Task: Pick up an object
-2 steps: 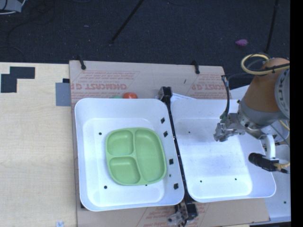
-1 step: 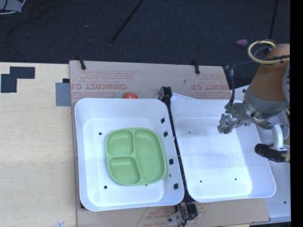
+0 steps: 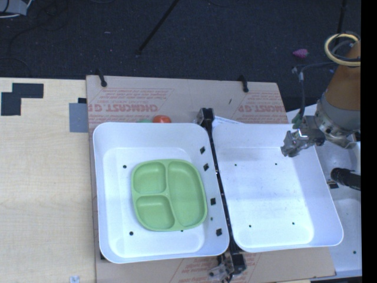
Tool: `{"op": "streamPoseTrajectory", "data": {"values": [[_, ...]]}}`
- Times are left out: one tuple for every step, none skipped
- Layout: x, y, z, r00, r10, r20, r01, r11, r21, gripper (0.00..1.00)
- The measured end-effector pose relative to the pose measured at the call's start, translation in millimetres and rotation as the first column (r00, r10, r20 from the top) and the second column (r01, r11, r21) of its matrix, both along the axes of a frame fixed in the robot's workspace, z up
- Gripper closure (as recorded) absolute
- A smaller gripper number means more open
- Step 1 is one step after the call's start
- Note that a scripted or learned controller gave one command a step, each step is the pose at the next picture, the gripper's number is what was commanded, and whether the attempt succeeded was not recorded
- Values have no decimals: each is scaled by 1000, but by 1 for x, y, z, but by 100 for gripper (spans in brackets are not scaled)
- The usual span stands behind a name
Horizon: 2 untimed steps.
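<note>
Light green plate (image 3: 168, 194) in the left white bin (image 3: 112, 158) — right bin (image 3: 318, 217) white too — red lettering on the brown cardboard (image 3: 177, 99) along the far edge.

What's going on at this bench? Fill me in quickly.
A grey robot arm reaches in from the right, its gripper above the upper right edge of the right bin. The task is to pick up an object, and nothing shows in the gripper. The likeliest candidate, a green divided plate, lies flat in the left bin. A small red-orange thing sits just behind that bin.
</note>
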State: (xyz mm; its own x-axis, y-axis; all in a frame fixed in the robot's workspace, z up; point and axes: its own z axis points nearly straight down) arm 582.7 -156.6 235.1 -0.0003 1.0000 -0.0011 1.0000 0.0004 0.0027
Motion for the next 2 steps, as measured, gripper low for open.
{"op": "streamPoseTrajectory", "data": {"values": [[1, 44, -8, 1000, 2, -6, -2, 1000, 3, 100], [0, 97, -19, 1000, 3, -7, -3, 1000, 3, 100]]}}
